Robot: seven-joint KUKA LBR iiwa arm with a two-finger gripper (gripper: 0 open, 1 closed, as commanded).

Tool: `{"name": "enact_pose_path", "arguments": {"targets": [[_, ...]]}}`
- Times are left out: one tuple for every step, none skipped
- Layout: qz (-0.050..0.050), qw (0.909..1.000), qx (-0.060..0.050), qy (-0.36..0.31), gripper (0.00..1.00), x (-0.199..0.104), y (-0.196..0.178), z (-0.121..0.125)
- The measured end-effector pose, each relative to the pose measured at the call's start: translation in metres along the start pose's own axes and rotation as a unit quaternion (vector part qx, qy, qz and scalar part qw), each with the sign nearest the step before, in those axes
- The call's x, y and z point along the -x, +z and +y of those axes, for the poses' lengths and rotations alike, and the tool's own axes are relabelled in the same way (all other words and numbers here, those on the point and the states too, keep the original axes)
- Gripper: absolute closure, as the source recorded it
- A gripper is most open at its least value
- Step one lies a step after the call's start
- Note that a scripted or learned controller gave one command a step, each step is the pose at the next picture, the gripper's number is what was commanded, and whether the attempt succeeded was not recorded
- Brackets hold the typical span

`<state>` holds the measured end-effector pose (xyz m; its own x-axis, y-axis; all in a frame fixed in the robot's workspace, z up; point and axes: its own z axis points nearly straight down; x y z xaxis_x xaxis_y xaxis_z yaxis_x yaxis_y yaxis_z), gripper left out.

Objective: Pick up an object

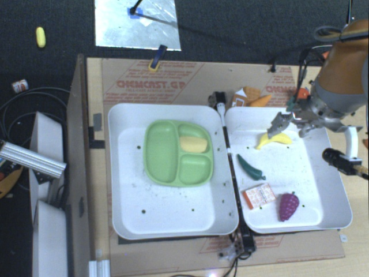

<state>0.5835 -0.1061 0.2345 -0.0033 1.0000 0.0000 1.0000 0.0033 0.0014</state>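
Banana point(275, 139): lay in right bin point(323, 212), near its far edge. Gripper point(291, 122): fingers spread open directly above it, holding nothing. Task status: approach apparently made; grasp and lift outstanding.

Two shallow white plastic bins point(132, 212). Pale green divided plate point(173, 154), yellow block point(194, 143). Yellow toy banana point(275, 139), dark green pepper point(251, 168), purple grape bunch point(288, 205), red-and-white printed packet point(259, 196).

banana point(275, 139) — yellow, lying flat | right bin point(334, 212), upper part — beside the hand point(290, 124)
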Motion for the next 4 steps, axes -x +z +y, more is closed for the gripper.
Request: {"name": "enact_pose_path", "arguments": {"targets": [[0.0, 1.0, -0.003, 0.003, 0.0, 0.05, 0.091, -0.027], [0.0, 1.0, 0.002, -0.003, 0.0, -0.019, 0.125, 0.028], [0.003, 0.9999, -0.01, 0.002, 0.0, 0.021, 0.149, 0.073], [0.0, 1.0, -0.006, 0.001, 1.0, 0.021, 0.139, 0.073]]}}
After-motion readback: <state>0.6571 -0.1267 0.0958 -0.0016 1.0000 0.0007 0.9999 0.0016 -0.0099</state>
